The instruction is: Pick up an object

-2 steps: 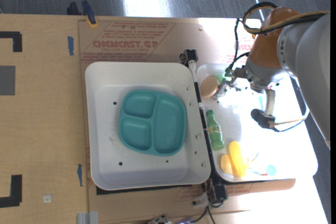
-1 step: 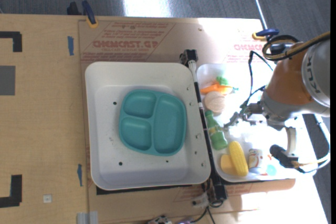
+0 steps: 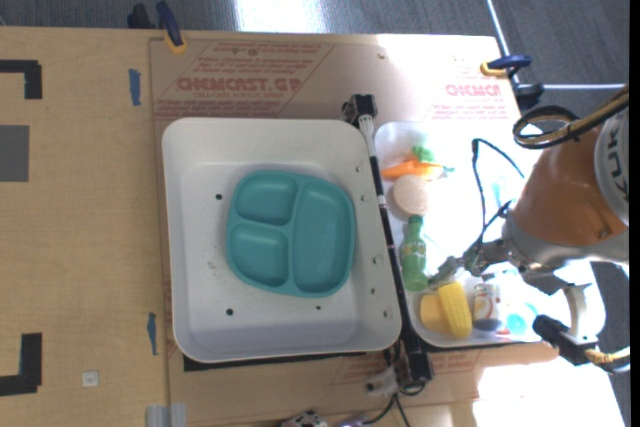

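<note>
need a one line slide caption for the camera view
Robot arm reaches into the right bin of toy food, corn, a green bottle and a carrot, beside a teal plate.

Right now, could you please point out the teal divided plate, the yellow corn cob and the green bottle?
teal divided plate (image 3: 291, 231): camera view, on its centre ridge.
yellow corn cob (image 3: 452, 307): camera view, mid-cob.
green bottle (image 3: 414, 253): camera view, on its body.

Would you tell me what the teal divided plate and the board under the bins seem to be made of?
The teal divided plate looks like moulded plastic: one even colour, rounded compartment edges, a soft sheen. The board under the bins looks like brown corrugated cardboard, matte, with red printed lettering, though its edge is too small to confirm.
</note>
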`<state>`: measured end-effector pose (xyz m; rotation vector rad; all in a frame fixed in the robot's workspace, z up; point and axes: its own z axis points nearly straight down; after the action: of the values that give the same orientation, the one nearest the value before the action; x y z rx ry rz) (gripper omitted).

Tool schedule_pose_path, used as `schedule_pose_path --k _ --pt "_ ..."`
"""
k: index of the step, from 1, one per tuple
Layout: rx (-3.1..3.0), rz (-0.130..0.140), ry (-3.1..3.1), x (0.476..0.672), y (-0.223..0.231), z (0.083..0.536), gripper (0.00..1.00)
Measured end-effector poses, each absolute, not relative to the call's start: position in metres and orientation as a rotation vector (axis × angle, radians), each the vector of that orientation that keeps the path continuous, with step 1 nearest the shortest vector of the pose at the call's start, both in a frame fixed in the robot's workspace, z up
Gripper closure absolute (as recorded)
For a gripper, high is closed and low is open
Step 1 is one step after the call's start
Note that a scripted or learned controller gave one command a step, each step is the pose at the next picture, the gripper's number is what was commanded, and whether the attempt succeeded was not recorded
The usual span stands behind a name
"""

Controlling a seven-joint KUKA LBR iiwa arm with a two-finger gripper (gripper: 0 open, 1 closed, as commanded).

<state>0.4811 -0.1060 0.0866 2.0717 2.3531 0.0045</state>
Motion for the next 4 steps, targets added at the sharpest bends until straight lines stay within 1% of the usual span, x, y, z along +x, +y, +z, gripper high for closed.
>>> schedule_pose_path --k 2,3,4 --pt "2.072 0.005 2.353 0.481 -0.106 0.087 0.00" --pt "1.851 0.001 2.530 0.481 -0.100 0.087 0.00" --pt "1.618 0.002 2.685 0.549 -0.163 0.086 0.00"
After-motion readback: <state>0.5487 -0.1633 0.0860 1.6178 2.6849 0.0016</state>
